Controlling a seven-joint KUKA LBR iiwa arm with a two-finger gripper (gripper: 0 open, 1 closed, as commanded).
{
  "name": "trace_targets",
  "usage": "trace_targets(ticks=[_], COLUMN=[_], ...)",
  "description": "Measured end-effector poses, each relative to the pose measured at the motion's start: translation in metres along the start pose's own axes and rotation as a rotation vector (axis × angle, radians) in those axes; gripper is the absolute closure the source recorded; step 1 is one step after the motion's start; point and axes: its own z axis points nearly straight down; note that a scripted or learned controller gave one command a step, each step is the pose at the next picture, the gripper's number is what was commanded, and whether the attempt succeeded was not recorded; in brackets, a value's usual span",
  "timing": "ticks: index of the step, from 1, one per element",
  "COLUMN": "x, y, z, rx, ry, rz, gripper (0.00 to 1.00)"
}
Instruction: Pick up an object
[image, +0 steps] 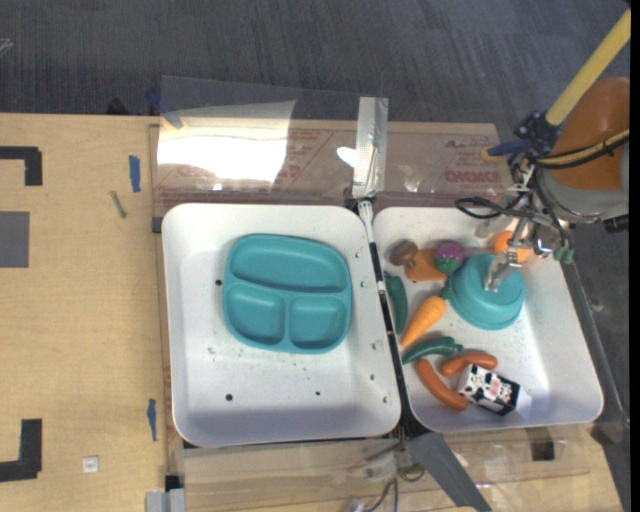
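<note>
Cables and the wrist crowd the upper right, so the fingers (510, 252) are hard to make out; whether they are released or clenched cannot be told, and nothing is clearly seen between them. The arm (590, 130) with its orange band is cut off by the frame's top right corner.

Directly under the fingers, in the right bin (580, 385), sits a teal bowl (488, 292), upside down as far as can be judged, its top hidden by the fingertips. Just left of the fingers lie a small purple-and-green toy (449, 256) and an orange piece touching it (425, 266), with a brown lump (402, 251) further left; their exact kinds are too small to tell. Below and to the left of the fingers lie a toy carrot (424, 314), a green pod (432, 347), an orange-red sausage shape (440, 383) and a black-and-white patterned block (490, 389), crowded together.

Far left of the fingers, the left bin (190, 400) holds a teal divided plate (288, 291) with three compartments. Both bins rest on the desk (70, 300).
</note>
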Motion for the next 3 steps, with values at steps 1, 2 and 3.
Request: trace_targets(ticks=[1,2,3], x=[-0.009,-0.012,0.001], y=[-0.001,-0.002,-0.012], z=[0.002,0.003,0.0], rx=[0.003,0.009,-0.002], ry=[0.02,0.036,0.006], rz=[0.101,0.376,0.563], gripper=[0.0,0.0,0.0])
